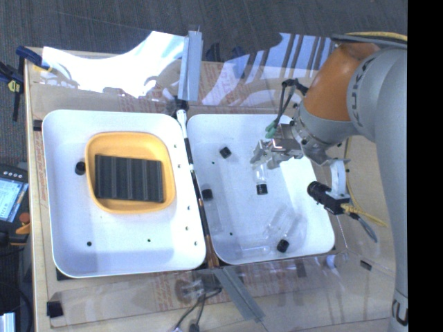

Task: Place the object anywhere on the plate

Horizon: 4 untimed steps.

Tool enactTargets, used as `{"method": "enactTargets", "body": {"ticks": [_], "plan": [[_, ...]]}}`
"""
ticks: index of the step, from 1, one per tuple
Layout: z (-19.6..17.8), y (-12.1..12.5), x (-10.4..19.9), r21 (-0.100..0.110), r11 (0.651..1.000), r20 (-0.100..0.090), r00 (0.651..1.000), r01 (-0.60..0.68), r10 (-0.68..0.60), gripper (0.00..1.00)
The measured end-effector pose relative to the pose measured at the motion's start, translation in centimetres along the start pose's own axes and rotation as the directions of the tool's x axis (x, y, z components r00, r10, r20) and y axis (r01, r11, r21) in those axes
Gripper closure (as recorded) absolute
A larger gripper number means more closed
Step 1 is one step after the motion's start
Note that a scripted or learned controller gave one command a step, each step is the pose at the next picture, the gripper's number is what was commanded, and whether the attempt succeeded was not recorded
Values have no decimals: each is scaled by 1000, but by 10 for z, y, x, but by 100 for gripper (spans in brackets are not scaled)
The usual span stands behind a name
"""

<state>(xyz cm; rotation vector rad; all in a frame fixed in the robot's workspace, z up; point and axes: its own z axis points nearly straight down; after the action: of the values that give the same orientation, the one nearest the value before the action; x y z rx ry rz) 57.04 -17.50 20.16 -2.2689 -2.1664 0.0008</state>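
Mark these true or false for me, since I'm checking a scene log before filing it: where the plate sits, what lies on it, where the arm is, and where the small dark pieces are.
1. The yellow plate sits in the left bin. True.
2. A dark ridged block lies on the plate. True.
3. The arm reaches over the left bin. False: it is over the right bin.
4. The right bin holds small dark pieces, one near its top. True.
5. The plate is blue. False: yellow.
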Motion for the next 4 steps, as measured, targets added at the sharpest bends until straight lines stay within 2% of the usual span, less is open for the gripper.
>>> {"method": "enactTargets", "body": {"ticks": [1,2,3,4], "plan": [[-43,-4,19,-2,966,4,966,257,-257,100],[-6,5,21,2,890,1,890,456,-456,100],[-3,6,44,3,751,0,751,661,-661,100],[-58,11,78,0,619,6,619,785,-785,100]]}}
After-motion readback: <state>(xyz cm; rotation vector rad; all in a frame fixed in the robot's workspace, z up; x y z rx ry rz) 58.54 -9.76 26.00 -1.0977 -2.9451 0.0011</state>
